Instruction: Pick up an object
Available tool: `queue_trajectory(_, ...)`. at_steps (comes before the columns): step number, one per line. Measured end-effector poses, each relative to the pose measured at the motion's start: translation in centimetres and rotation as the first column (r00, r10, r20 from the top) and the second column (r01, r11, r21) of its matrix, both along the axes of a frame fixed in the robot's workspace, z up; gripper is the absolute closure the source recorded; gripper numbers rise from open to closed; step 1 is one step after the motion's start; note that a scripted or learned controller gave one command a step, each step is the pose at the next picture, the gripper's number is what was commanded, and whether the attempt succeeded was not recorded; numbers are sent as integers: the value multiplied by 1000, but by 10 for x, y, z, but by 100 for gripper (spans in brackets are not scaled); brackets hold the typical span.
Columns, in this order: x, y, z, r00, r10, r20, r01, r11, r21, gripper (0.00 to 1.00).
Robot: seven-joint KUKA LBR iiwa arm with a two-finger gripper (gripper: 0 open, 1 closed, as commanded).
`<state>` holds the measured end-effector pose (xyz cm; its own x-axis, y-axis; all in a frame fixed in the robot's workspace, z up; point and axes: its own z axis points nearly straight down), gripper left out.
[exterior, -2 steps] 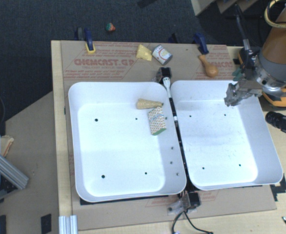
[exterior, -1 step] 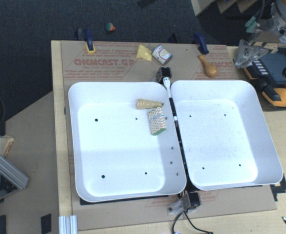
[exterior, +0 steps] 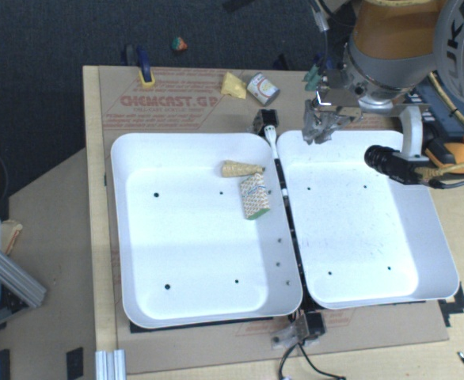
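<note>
Far left of the frame, a slanted metal rail (exterior: 6, 271) pokes in from the lower corner, off the counter (exterior: 105, 307). On the dark floor at the upper left lies a tiny coloured ball (exterior: 180, 44).

The counter is a brown board with red lettering along its top edge. A small blue and yellow clamp (exterior: 145, 67) sits at the board's upper left corner. Further right along that top edge lie a yellow scrap (exterior: 233, 86) and, just beside it, a small white box (exterior: 263, 89).

The left bin (exterior: 137, 236) takes up the middle left of the frame. Two things lie in its upper right part: a tan, roll-shaped object (exterior: 241, 169) lying on its side, and just below it, touching or nearly so, a patterned packet (exterior: 254, 195) with a green edge. Both sit near the black strip that runs between the bins.

The right bin (exterior: 422, 244) fills the middle right. A black cylinder (exterior: 392, 164) on the arm's hardware reaches over its upper right rim.

The arm (exterior: 394, 30), orange band and grey casing, comes in at the upper right. Its end effector (exterior: 321, 131) hangs over the top left rim of the right bin, well apart from the two objects in the left bin. I cannot tell from here whether it is apart or together, and nothing is seen gripped in it.
</note>
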<state>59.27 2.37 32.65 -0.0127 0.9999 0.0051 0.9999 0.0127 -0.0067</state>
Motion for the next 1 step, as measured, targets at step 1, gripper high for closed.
queue_trajectory(1,-40,-14,51,1000,-13,12,13,1000,-5,100)
